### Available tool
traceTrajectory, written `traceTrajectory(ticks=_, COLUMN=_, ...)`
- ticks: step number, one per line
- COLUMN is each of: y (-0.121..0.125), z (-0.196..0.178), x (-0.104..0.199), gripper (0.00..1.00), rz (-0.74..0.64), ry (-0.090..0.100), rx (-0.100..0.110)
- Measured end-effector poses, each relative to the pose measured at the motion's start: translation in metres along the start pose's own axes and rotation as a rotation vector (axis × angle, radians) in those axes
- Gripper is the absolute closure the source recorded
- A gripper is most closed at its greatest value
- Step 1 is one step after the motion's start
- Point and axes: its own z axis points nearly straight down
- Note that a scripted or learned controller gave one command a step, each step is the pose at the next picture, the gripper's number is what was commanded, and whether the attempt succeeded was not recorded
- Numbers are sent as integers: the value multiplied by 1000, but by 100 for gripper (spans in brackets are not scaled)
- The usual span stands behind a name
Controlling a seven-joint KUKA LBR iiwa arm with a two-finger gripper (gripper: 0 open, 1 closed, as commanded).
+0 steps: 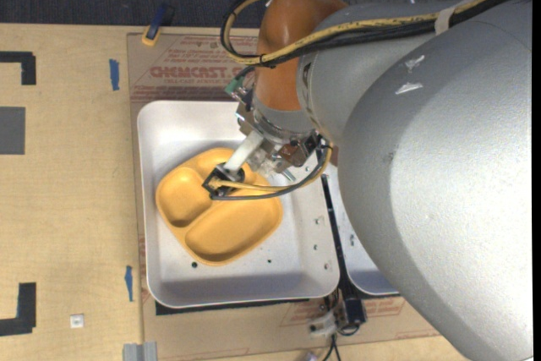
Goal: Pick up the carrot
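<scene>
Arm (439, 148) reaches into left bin (169, 131). Claw (221, 179) low over 2 yellow-orange rounded lumps (215, 216); finger spread cannot be told. Carrot not identifiable among them. Judgement: carrot light, stiff, smooth, likely to roll; grip across thick middle.

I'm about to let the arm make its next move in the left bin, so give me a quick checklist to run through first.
1. Gripper over the left bin: ok.
2. Gripper down on something: ok, it meets the yellow lumpy mass.
3. Target identity: cannot tell.
4. Anything held: cannot tell.
5. Cable clear of the gripper: not ok, it loops close beside it.
6. Right bin contents: cannot tell, the arm covers it.
</scene>
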Motion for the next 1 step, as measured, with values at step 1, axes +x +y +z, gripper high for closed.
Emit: traceTrajectory(ticks=1, y=9, z=-73, x=-47, gripper=100, rz=97, ry=3, rx=-3)
